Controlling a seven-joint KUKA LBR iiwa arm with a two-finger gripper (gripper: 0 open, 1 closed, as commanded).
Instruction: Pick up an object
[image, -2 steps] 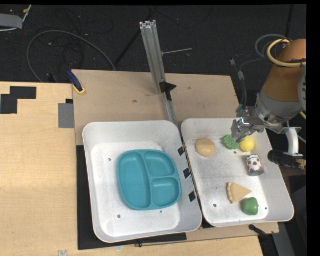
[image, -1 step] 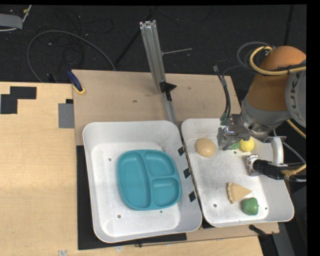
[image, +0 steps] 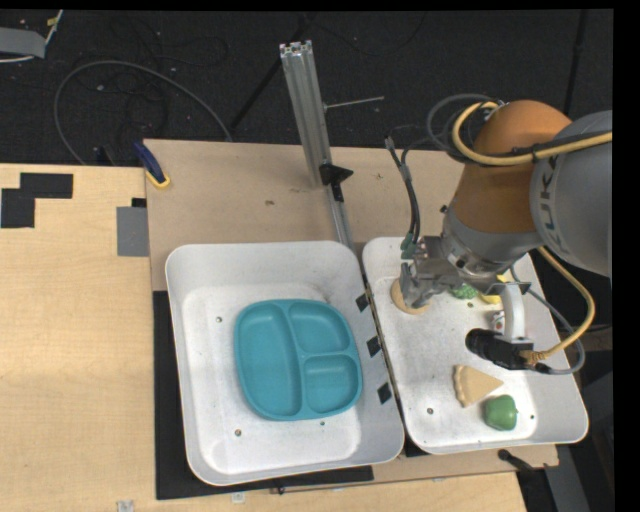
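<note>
Nearest us, at about five o'clock in the right bin, a green rounded piece touches a tan wedge; both look like light, stiff toy food, the green one probably slippery on its curve, so we would close across its middle. In the left bin a teal divided tray lies flat. Farther back, at eleven o'clock of the right bin, the gripper hangs over a pale round piece, which it mostly covers. We cannot tell how the fingers stand, nor whether anything is held. Green and yellow scraps beside the wrist are too hidden to name.
</note>
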